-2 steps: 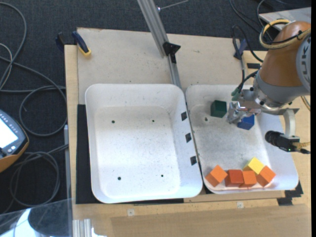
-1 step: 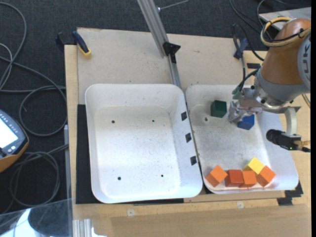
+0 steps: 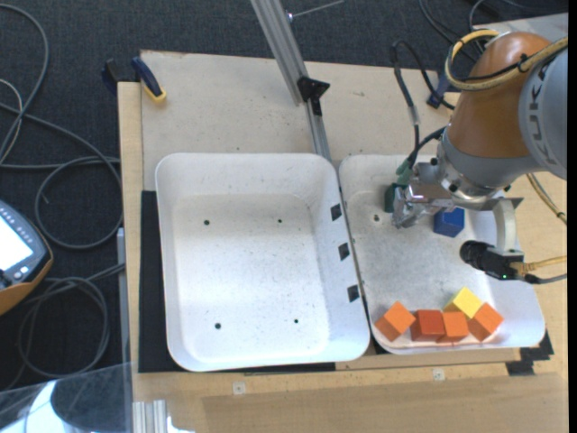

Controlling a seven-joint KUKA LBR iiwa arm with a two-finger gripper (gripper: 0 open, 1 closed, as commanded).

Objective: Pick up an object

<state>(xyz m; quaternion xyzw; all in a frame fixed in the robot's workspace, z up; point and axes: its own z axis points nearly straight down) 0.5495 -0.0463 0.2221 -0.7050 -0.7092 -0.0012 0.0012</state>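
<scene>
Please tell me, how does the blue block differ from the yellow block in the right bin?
The blue block lies near the bin's far end, beside the gripper; the yellow block lies near the front edge. The blue block is apart from other blocks, while the yellow block sits packed among the orange blocks. Colour differs too. Both are small cubes in the right bin.
</scene>
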